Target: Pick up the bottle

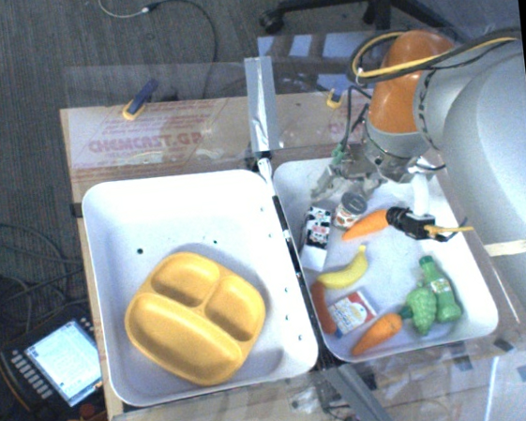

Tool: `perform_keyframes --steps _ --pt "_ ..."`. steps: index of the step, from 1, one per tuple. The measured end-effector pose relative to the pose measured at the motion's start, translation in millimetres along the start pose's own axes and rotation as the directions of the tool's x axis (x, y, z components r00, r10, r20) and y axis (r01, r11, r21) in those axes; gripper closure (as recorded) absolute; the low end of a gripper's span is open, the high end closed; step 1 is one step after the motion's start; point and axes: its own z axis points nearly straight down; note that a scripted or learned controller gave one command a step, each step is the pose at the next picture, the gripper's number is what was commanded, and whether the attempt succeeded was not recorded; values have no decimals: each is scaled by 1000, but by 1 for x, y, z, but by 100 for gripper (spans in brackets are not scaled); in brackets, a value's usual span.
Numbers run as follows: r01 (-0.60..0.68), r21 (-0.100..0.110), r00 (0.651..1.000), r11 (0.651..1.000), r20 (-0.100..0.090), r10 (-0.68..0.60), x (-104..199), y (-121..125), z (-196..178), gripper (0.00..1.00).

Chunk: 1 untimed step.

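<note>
Hand: you see the hand (342, 179) over the far end of the right bin (397, 270), near the bin's far left corner. It points down into the bin.
Hand state: you cannot tell how far open it is. You see nothing held in it.
Arm: the grey arm (485, 132) comes in from the right side. Its orange band (407, 70) sits just behind the hand.
Right under the hand: a small round pot (349, 207) with a grey top stands just in front of the hand. You cannot tell if they touch.
Beside the pot: a black and white block (317, 228) lies to its left, by the bin wall. An orange carrot (371, 224) lies to its right, and its tip is close to the pot.
Middle of the bin: a yellow banana (346, 271) lies on the bin floor, nearer to you than the carrot.
Bottle: the green bottle (439, 285) lies in the near right part of the right bin. It is well apart from the hand. Its cap points toward the far end.
Next to the bottle: a bumpy green veggie (422, 308) touches its left side.
Near end of the bin: a second carrot (377, 332) lies to the left of the green veggie. A red and white packet (351, 313) lies just beside it. A red sausage (322, 306) lies along the left wall.
Left bin: the left bin (152, 227) holds a big yellow tray (195, 316) with three parts.
Worktop: both bins sit side by side on the worktop (170, 140).
</note>
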Motion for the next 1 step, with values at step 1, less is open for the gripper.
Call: perform_keyframes --steps 1 --pt "491 7 871 871 -8 -491 8 -28 -38 0"
